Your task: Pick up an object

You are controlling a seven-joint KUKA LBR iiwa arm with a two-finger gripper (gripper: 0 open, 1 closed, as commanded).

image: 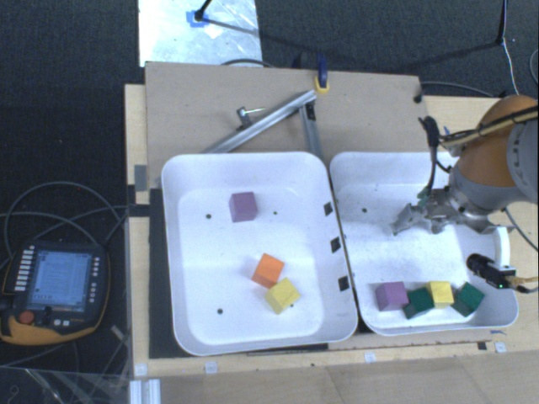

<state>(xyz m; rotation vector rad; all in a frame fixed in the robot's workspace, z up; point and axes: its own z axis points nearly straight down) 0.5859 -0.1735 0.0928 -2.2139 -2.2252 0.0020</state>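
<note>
Claw, metal fingers spread apart, hovers over smooth white right bin holding 4 cubes.

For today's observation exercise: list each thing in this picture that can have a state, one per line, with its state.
hand: over the right bin, holding nothing
purple block: lying alone in the left bin
orange block: touching the yellow block
right bin: holds four blocks along its near wall
teach pendant: screen lit

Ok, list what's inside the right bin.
The right bin holds four blocks along its near edge: a purple block, a dark green block, a yellow block and another green block. The gripper hangs above; the arm covers the bin's right side.
</note>
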